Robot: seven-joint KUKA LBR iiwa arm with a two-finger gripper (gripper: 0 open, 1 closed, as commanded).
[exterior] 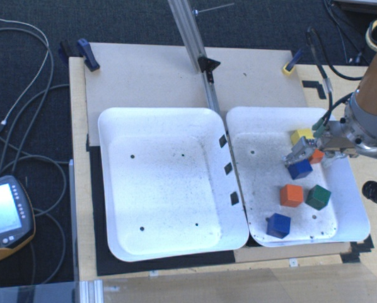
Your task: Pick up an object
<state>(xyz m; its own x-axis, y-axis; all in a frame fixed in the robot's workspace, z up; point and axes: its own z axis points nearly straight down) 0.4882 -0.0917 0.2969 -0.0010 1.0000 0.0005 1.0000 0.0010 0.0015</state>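
Note:
My gripper (304, 153) hangs over the upper middle of the right bin (258, 131), reaching in from the right. A blue block (299, 168) sits right at its tip, touching or just under it. A yellow block (300, 135) lies just behind the gripper. A small red-orange piece (317, 157) peeks out at the gripper's right side. Nearer the front lie an orange block (292, 195), a green block (318, 197) and a second blue block (278, 225).
The left bin (113, 131) stands beside the right one, with black clips along the shared rim (228, 168). A slanted metal pole (188, 30) rises behind the bins. Cables and a handheld pendant (2, 216) lie to the left of the bench.

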